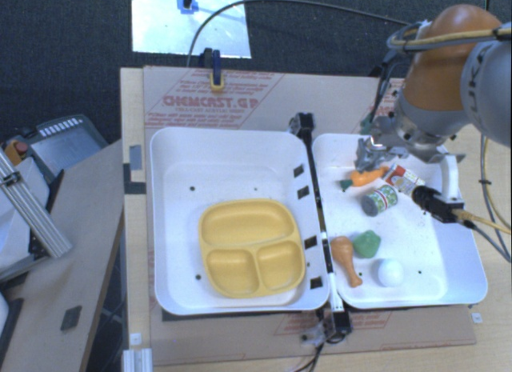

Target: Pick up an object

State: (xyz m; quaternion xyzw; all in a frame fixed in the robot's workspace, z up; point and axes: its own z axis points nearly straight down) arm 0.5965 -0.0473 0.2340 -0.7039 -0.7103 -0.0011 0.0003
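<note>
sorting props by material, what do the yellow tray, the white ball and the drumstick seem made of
Yellow tray: likely moulded plastic, matte to satin; even colour, rounded compartment walls.
White ball: smooth and hard-looking, perhaps plastic; too small to tell any surface texture.
Drumstick: probably toy plastic or rubber; uniform tan colour, soft sheen, no food texture.

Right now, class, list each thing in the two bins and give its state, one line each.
Yellow divided tray: flat in left bin, compartments bare.
Small can: lying on its side.
Orange carrot: lying flat under the claw.
Drumstick: lying flat.
Green piece: resting beside the drumstick.
White ball: resting near the front.
</note>
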